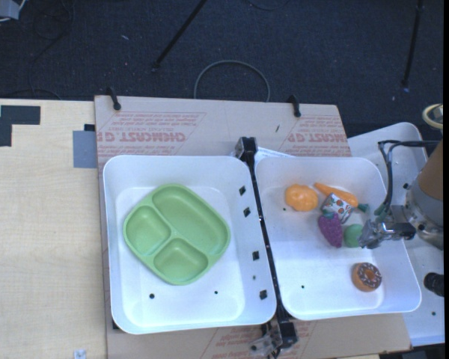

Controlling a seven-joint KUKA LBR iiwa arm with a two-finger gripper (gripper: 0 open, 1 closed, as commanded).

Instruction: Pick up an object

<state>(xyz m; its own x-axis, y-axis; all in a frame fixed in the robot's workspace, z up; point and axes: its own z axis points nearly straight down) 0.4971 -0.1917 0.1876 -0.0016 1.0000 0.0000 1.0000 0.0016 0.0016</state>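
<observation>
1. the green ball [352,235] lies in the right bin [314,305], just beside the fingers [372,234], on their left; whether it touches them i cannot tell.
2. purple grapes [330,229] press against the ball's far side from the fingers.
3. a carrot [335,192] and a small printed block [339,206] sit up-left of the fingers; an orange fruit [301,197] lies farther left.
4. a sprinkled donut [367,276] rests just below the fingers.
5. the fingers' spread cannot be told; the tip is a dim blur.
6. well left of the fingers, the left bin [135,313] carries a green divided plate [176,232] on the worktop [37,245].
</observation>
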